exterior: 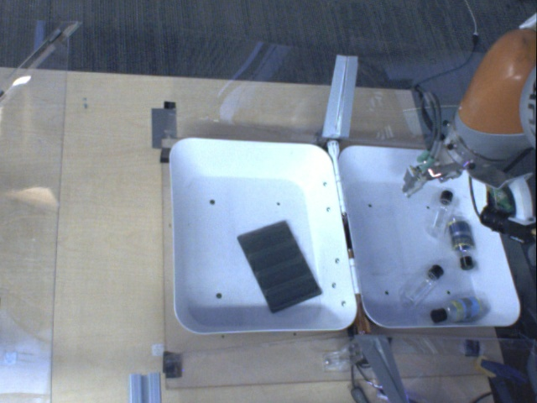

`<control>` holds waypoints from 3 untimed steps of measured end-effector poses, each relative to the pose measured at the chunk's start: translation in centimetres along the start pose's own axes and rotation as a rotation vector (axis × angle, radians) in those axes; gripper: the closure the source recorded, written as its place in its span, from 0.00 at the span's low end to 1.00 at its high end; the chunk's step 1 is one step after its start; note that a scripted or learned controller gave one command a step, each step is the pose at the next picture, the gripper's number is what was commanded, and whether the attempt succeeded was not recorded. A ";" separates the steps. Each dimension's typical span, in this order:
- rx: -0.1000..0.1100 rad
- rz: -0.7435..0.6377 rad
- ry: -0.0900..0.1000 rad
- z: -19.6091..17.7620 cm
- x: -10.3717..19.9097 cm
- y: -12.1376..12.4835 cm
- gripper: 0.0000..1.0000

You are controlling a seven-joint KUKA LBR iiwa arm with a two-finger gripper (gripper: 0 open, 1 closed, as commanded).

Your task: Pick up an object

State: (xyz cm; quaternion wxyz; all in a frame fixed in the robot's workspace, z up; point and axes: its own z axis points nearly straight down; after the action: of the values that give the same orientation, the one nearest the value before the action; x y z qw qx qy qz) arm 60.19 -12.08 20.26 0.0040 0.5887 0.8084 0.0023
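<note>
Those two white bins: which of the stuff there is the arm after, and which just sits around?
For the job:
- gripper, over the right bin
- small clear bottles with dark caps
- dark ridged pad in the left bin

Just there:
- metal divider bar
- wooden bench

We see a pale wooden surface [92, 225] carrying two shallow white bins — the left bin [186, 225] and the right bin [373, 225] touching side by side. A grey metal bar [340, 97] lies behind their seam.
</note>
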 end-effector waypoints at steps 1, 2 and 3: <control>0.004 0.093 0.002 7.3 -0.7 3.3 1.00; -0.002 -0.437 -0.002 4.1 -6.1 4.2 1.00; -0.002 -0.436 -0.001 4.1 -6.1 4.2 0.00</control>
State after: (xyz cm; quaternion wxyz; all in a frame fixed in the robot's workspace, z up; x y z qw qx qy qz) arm 66.12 -16.56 16.21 0.0054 0.3998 0.9166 0.0016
